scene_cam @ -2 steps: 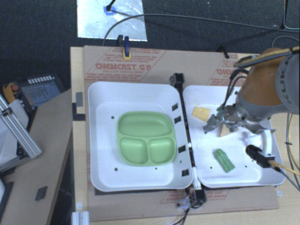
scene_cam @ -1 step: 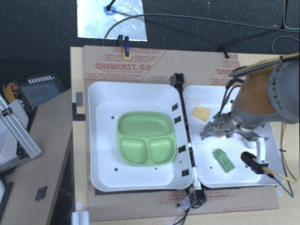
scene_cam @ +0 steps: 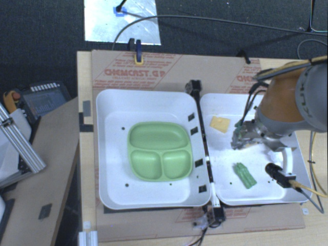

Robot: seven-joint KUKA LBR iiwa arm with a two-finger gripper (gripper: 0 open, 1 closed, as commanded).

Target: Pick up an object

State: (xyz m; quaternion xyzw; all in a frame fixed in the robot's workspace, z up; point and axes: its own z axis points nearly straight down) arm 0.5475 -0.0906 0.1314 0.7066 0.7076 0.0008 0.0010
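Note:
In the right bin [scene_cam: 225, 193] lie two loose objects: a pale yellow block [scene_cam: 220, 123] near the back left, and a green ridged piece [scene_cam: 245, 175] toward the front. My gripper [scene_cam: 241, 139] reaches in from the right and hangs low over the bin's middle, between the two objects, a little right of the yellow block and above the green piece. Nothing shows between its fingers. The grey wrist and orange band [scene_cam: 279, 104] hide the bin's right side.
The left bin [scene_cam: 107, 137] holds a green divided tray [scene_cam: 158, 151]. A black divider [scene_cam: 201, 137] runs between the bins. Cables [scene_cam: 302, 188] and a black fitting [scene_cam: 277, 174] sit at the right bin's front right. A cardboard sheet [scene_cam: 154, 68] lies under both bins.

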